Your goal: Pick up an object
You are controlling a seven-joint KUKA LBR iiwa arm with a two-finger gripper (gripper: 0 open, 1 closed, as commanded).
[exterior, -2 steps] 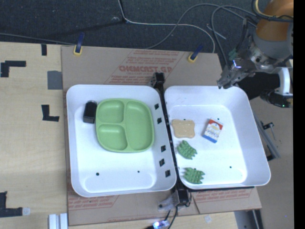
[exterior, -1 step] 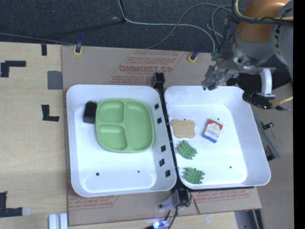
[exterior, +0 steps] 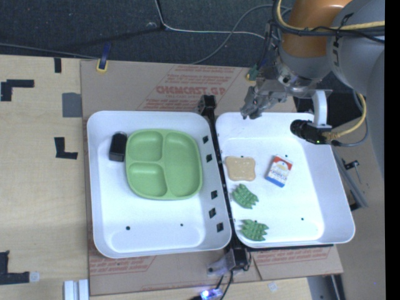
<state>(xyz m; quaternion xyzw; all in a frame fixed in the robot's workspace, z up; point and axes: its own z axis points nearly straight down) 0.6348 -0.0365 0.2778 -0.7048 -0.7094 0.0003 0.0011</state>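
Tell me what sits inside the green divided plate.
The green divided plate in the left bin shows three bare compartments with nothing in them. A black block lies beside its left rim, not inside. Whatever lies beneath the plate is covered.

Unreadable red print on cardboard [exterior: 187,86]

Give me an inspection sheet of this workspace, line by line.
Surface: two shallow white bins, left and right, on brown cardboard.
Job's things: right bin holds a tan toast-shaped piece, a small red, white and blue carton, two green leafy pieces.
Clutter: left bin holds a green divided plate and a small black block.
Gripper: gripper above the right bin's far edge, holding nothing.
Cables: thin cable across the dark floor.
Surroundings: black tape marks on the wooden bench.
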